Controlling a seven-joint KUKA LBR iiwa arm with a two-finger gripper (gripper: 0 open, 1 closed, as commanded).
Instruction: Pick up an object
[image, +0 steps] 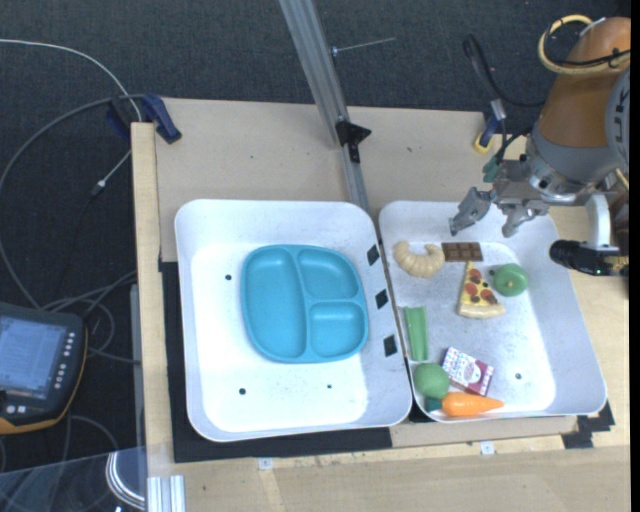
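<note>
Listing contents of a wooden worktop (300, 150) bearing two white bins side by side.

Left bin (210, 400): one blue divided plate (303, 302), lying flat near the middle, three compartments, nothing in them.

Right bin (570, 360): toy food, eight pieces.
- Croissant (419, 259), tan, near the bin's far left corner.
- Chocolate bar (462, 252), brown, just beside the croissant on its right.
- Pizza slice (479, 294), yellow with red spots, below the chocolate bar.
- Green apple (510, 280), just beside the pizza slice on its right.
- Green stick (416, 333), long, lying along the bin's left wall.
- Green ball (432, 380), near the bin's near left corner.
- Packet (467, 371), pink and white, touching the green ball's right side.
- Carrot (472, 405), orange, against the near wall, below the packet.

Arm: grey with an orange band, reaching in from the right. Pincer (497, 213) hangs above the far edge of the right bin, over the chocolate bar and apart from it, its two fingers spread wide with nothing between them.
</note>
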